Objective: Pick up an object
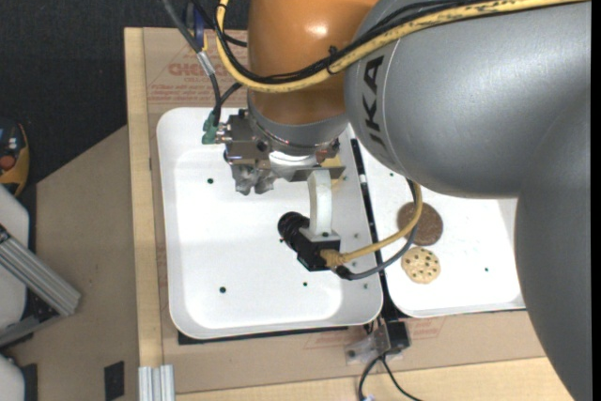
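My gripper (249, 176) hangs over the back half of the left white bin (197, 296), under the orange wrist band; nothing shows in its grasp. In the right bin (488, 291), near its left wall, lie a brown round disc (427, 224) and a pale chocolate-chip cookie (420, 265) just in front of it. Both are well to the right of the gripper. The big grey arm hides most of the right bin.
The two bins sit on a brown cardboard-topped bench (141, 202), with a raised divider (371, 221) between them. Cables and a small connector (390, 333) lie at the front edge. Metal framing (33, 277) stands at the left.
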Available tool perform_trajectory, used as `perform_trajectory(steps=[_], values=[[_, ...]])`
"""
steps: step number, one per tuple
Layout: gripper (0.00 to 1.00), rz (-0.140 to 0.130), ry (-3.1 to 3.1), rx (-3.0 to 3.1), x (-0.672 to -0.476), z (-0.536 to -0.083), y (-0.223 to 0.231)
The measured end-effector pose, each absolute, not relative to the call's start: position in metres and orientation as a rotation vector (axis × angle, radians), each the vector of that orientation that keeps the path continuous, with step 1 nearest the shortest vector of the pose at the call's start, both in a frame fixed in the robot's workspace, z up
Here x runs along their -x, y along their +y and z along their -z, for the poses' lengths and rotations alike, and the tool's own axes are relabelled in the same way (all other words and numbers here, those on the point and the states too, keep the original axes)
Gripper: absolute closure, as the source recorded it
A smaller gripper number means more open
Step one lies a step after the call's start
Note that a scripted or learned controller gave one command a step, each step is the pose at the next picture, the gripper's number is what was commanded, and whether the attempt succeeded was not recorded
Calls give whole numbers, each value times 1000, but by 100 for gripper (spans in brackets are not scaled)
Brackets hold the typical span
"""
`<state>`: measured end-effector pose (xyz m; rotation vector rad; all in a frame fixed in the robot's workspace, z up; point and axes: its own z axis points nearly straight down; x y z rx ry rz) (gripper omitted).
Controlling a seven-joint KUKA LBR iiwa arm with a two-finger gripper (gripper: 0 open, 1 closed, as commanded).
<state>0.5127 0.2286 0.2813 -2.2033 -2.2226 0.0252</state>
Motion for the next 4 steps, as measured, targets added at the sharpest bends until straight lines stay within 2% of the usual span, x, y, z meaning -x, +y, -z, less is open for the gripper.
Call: perform_trajectory(steps=[1, 2, 3, 4], values=[[100, -10, -2208, 2232, -477, -288, 121], [100, 7, -2226, 2222, -541, -298, 148], [100, 6, -2230, 2213, -580, -281, 230], [100, -7, -2220, 2218, -548, -275, 224]])
